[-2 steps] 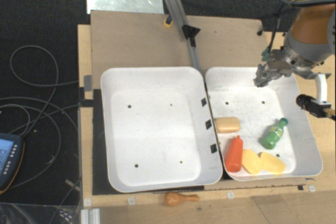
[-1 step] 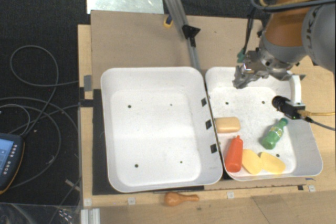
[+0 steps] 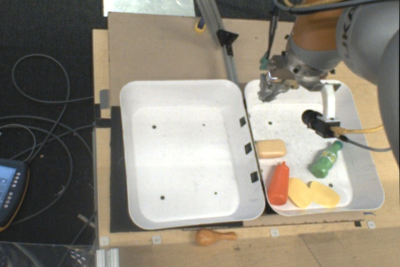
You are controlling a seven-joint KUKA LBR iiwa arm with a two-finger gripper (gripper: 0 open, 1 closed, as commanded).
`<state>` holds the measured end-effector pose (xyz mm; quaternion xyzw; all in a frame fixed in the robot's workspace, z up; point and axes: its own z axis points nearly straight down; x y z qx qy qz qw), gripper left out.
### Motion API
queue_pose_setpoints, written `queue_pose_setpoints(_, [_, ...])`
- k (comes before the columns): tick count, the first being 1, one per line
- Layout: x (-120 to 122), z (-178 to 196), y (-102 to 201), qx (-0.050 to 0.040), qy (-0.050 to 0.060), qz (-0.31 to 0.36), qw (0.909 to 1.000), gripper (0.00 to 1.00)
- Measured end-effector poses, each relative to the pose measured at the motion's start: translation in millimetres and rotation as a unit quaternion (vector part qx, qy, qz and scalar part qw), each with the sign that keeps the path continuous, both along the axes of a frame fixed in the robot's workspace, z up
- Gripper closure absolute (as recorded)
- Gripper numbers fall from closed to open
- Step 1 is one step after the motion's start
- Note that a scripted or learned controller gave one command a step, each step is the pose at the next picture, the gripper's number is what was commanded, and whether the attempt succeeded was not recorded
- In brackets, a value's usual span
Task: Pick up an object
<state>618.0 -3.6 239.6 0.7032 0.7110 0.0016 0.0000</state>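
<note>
The gripper (image 3: 270,89) hangs over the right bin (image 3: 362,134) at its 11 o'clock corner; whether it is open or closed I cannot tell, and nothing shows in it. The things lie toward the bin's 6 o'clock: a tan block (image 3: 270,148), below it a red bottle (image 3: 279,183), two yellow pieces (image 3: 312,194) at the bottle's 3 o'clock, and a green bottle (image 3: 326,159) at their 12 o'clock. The left bin (image 3: 134,134) sits beside it. A brown pear shape (image 3: 211,236) lies on the counter (image 3: 156,47) at 6 o'clock.

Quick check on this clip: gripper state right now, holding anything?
Gripper: over the far-left corner of the right bin; whether it is open or shut cannot be told, and nothing is seen held.
</note>
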Motion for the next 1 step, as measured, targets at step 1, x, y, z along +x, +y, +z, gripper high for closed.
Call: queue_pose_setpoints(1, [3.5, 6.5, 55.3, 0.0002, 0.000, 0.000, 1.0000, 1.00])
